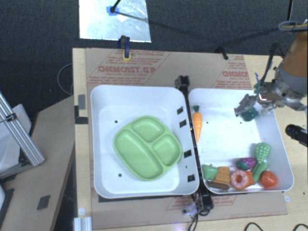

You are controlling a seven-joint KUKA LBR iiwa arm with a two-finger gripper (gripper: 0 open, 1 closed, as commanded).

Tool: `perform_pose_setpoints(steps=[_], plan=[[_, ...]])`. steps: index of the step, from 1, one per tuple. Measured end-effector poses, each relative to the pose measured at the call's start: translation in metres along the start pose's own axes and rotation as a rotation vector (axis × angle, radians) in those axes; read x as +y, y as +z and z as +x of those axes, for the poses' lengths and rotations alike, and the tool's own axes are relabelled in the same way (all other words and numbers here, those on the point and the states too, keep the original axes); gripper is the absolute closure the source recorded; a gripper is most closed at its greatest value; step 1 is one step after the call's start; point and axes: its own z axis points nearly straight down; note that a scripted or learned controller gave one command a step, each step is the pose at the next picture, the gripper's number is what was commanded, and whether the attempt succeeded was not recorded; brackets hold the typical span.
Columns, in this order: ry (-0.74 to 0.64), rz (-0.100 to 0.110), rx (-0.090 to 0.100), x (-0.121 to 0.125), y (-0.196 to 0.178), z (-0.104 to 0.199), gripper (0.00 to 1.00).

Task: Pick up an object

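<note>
A: Where are the jaws (247, 110) right now?

B: Over the far right part of the right bin (226, 134), hanging from the grey arm (288, 81) that comes in from the right. There is a dark teal shape at their tip, but I cannot tell whether they are apart or together, or whether that shape is an object or part of them.

A: What lies closest to them in that bin?

B: A carrot (196, 121), off to their left against the bin's left wall, pointing toward the near side. The white floor directly under the jaws is bare.

A: And the rest of the toys?

B: Well below the jaws, bunched along the bin's near edge: a green ear of corn (262, 151), a purple eggplant (246, 163), a green cucumber (258, 170) and a red tomato (268, 178) in the near right corner. Left of those sit a pink doughnut (239, 178), a brown slice of toast (222, 176) and a green pepper (209, 171). They touch or overlap one another.

A: What about the other bin?

B: The left bin (110, 109), far to the left of the jaws, holds a light green divided plate (147, 147) with three compartments. Both bins rest side by side on the table (159, 66).
</note>
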Motion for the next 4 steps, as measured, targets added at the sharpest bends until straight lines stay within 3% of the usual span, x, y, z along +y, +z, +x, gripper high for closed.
perform_pose_setpoints(steps=[1,4], plan=[[-0.001,-0.008,-0.001,0.002,-0.004,0.0,0.0],[0.001,-0.004,-0.001,0.009,0.141,-0.002,0.0]])
